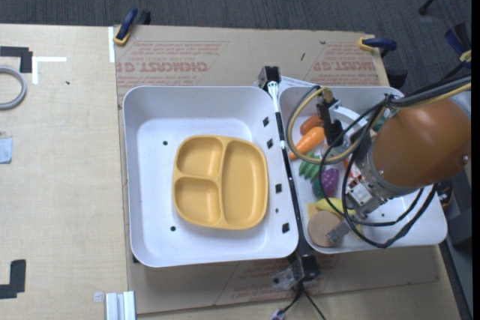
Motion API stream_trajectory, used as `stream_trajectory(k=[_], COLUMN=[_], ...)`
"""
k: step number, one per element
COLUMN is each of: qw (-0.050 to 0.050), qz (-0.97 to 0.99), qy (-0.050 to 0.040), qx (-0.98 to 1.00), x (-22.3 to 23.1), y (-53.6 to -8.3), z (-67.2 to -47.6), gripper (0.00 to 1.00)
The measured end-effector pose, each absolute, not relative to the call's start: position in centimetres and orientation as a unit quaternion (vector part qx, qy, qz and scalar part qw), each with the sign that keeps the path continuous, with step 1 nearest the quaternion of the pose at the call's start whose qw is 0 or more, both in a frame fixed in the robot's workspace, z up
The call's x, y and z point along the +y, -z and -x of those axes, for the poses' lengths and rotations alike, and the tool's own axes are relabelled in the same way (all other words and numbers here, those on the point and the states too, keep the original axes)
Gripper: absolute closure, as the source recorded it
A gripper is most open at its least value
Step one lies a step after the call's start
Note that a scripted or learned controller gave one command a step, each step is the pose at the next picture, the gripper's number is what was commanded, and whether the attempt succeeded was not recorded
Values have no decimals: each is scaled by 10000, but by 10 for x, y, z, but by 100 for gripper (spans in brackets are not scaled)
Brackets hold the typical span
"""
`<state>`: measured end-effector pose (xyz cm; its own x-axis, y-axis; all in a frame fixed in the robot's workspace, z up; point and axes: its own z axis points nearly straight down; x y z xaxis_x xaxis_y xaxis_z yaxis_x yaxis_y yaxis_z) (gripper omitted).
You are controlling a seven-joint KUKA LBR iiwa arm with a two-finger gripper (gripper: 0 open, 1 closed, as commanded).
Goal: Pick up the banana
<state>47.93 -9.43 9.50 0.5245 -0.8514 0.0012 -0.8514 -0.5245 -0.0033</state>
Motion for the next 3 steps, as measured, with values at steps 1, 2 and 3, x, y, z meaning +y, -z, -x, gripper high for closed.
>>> stream_trajectory(k=[1, 2, 3], qw=[15, 28, 2], qz=[8772, 8752, 9137], qy=[18, 26, 16], qx=[4802, 4838, 4064], x=[-110, -110, -98], y=[-95, -106, -96], z=[-522, -524, -536], gripper=[0, 100, 100])
